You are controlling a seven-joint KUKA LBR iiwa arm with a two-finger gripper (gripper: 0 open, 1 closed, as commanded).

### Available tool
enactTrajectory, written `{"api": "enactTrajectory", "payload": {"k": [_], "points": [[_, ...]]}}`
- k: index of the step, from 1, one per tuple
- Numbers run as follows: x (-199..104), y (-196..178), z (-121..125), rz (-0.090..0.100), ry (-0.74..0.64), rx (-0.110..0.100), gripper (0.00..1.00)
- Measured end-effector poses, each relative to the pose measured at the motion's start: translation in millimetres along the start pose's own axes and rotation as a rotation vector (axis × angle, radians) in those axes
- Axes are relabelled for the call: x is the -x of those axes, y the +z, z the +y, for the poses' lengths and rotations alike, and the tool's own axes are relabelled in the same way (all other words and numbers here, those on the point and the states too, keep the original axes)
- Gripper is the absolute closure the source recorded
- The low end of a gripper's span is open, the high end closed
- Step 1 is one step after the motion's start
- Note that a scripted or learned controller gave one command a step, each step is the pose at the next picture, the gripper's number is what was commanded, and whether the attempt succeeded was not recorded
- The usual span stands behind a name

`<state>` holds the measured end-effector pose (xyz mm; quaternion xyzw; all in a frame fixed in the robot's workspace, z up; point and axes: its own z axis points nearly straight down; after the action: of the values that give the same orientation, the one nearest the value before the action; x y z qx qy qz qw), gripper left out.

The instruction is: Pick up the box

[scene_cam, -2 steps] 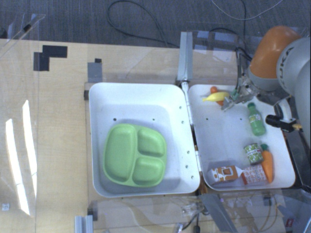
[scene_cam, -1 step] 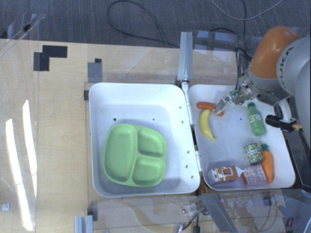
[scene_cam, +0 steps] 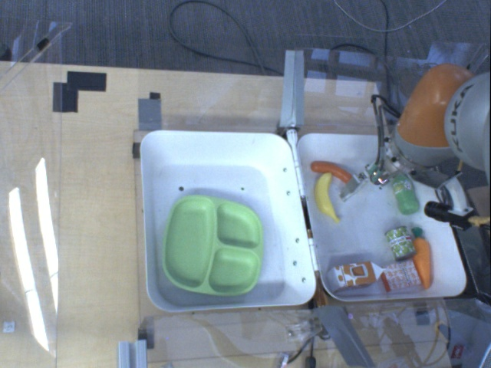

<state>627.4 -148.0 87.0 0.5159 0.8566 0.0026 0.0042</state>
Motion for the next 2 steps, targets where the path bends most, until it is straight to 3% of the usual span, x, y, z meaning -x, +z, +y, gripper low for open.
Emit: {"api": "enactTrajectory", "payload": {"k": [1,2], "points": [[40,0,-19,0.003,-0.053,0.0,0.0],[65,-3,11,0.019,-0.065,-0.017,0.0]]}}
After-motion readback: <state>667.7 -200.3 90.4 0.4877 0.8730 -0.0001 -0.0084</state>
